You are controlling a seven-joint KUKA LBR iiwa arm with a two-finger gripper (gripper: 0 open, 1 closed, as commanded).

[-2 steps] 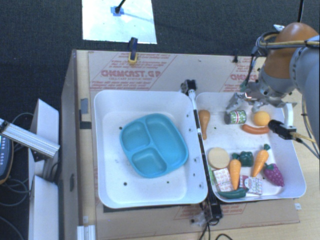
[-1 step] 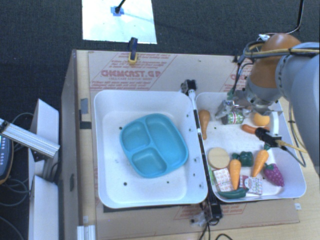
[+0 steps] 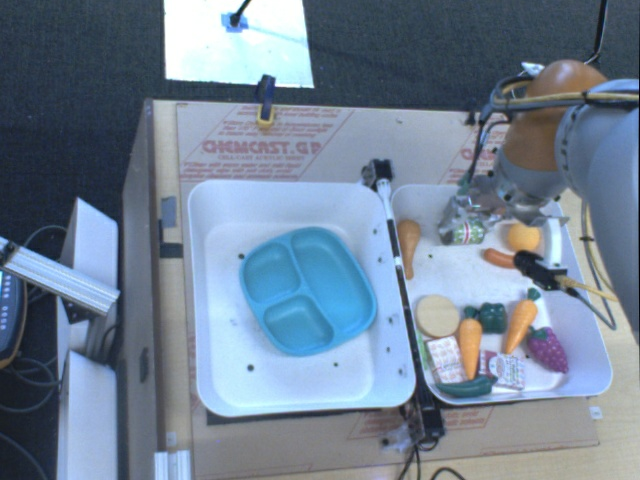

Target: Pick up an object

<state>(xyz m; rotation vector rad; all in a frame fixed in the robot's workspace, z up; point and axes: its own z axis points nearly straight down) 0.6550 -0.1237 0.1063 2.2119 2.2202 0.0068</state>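
The gripper (image 3: 468, 211) is lowered into the right bin (image 3: 600, 368) near its far edge, directly over a small can with a green and white label (image 3: 463, 232). The can lies on its side just below the fingertips, its long axis running roughly parallel to the bin's far edge. The can appears to touch the gripper, but the view is too coarse to confirm whether the fingers straddle it, and whether they stand wide or narrow cannot be told.

The arm (image 3: 585, 138) enters from the bin's right edge. Its orange band (image 3: 545, 108) sits above the wrist, which points steeply downward.

Other items in the same bin lie apart from the tool:
- a tan pear-shaped piece (image 3: 409, 238) by the left edge;
- an orange ball (image 3: 523, 237) just right of the can.

The left bin (image 3: 215, 208) carries a blue divided plate (image 3: 307, 290).
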